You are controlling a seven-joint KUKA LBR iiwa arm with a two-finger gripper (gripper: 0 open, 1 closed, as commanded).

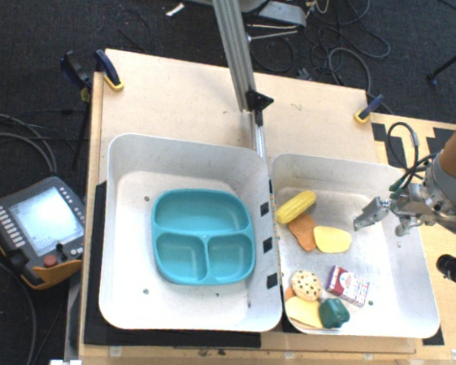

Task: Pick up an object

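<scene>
Matt pale wood bench (180,98), speckled white plastic bins (119,206), smooth glossy teal plastic divided tray (203,236) in left bin, brushed metal pole (236,39) at far side, dark rough carpet (36,0).

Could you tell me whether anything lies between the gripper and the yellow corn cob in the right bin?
Nothing visible does. The gripper hangs over the right bin, with only bare bin floor between it and the corn cob.
</scene>
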